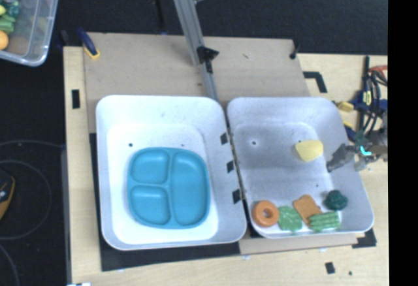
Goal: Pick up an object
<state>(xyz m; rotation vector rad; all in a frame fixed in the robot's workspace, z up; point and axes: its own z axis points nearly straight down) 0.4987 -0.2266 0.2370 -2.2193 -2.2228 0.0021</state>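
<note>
The gripper (341,158) is seen at the right bin's (274,115) right rim, beside the lemon (309,149); its state cannot be told. A glancing descent could roll the lemon away, or the rim could be struck.

Gripper (341,157): I see it low at the right edge of the right bin (326,111), a dark grey tip pointing leftward into the bin. Wrist behind it: a teal light, cabling bunched above. Finger spacing: I cannot make it out from this slant.
</note>
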